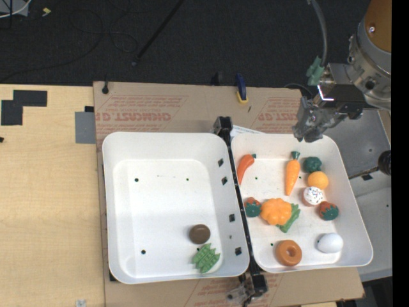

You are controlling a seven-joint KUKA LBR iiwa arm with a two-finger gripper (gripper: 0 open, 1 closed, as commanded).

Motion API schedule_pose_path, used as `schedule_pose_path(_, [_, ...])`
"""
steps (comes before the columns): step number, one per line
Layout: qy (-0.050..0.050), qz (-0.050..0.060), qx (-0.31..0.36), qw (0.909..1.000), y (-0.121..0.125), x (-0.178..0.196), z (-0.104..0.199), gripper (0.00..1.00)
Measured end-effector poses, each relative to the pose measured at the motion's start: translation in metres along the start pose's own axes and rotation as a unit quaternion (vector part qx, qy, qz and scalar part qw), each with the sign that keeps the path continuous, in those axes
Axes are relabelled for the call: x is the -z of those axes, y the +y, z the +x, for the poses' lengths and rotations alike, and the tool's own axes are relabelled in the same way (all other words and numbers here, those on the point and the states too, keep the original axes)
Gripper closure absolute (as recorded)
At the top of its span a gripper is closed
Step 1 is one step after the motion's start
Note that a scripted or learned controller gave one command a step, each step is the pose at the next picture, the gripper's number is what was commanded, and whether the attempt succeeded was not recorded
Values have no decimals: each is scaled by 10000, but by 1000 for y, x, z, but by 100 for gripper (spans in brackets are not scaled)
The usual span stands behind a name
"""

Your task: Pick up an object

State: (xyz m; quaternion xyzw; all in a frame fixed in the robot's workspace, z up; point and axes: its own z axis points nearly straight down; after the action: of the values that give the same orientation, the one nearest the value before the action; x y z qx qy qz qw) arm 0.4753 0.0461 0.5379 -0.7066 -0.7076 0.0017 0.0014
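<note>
My gripper (310, 132) hangs over the far edge of the right bin (358, 235), above and right of an upright carrot (291, 175). Nothing shows between its fingers. In that bin lie a red-orange pepper (245, 167), a dark green broccoli piece (312, 164), an orange ball (317, 180), a white speckled ball (313, 196), a tomato (329, 211), a small tomato (253, 207), an orange pumpkin with green leaves (277, 212), a donut (289, 252) and a white egg (330, 242). The left bin (121, 235) holds a brown round piece (200, 233) and a green leafy piece (206, 259).
The two bins meet at a black-clipped divider (231, 190). They rest on a cardboard sheet (166, 110) on the wooden bench. A cable (317, 18) runs up from the wrist. A blue-and-yellow clamp (241, 89) stands at the cardboard's far edge.
</note>
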Motion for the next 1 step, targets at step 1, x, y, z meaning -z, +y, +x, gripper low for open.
schedule_pose_path(1, [0,2,-8,10000,1,0,-7,100])
